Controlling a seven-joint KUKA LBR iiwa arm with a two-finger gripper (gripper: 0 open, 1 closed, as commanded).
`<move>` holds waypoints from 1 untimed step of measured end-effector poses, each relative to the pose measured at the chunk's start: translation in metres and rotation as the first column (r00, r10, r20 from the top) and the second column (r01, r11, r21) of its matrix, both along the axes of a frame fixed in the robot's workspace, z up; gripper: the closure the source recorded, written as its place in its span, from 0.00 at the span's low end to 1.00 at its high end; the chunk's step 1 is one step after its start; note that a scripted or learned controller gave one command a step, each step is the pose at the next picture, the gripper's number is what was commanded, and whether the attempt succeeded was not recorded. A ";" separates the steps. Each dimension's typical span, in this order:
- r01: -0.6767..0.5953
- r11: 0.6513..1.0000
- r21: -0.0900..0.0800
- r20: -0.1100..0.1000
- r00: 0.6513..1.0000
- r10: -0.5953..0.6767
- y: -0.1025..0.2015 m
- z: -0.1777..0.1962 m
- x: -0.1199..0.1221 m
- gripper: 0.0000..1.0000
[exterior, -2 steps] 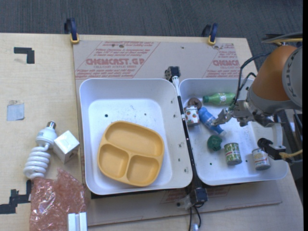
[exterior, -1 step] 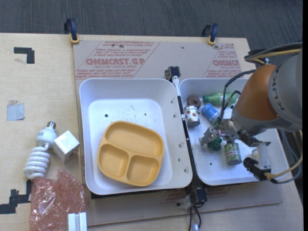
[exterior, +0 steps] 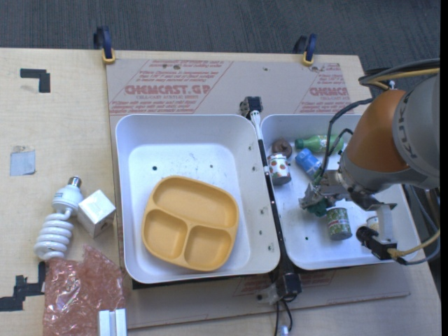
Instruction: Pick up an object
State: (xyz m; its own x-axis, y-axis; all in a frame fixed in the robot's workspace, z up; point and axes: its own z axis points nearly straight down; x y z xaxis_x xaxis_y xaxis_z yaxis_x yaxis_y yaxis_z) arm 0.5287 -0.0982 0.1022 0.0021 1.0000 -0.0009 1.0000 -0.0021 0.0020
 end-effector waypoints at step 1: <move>-0.002 1.000 0.000 -0.001 1.000 0.002 0.058 0.090 -0.050 1.00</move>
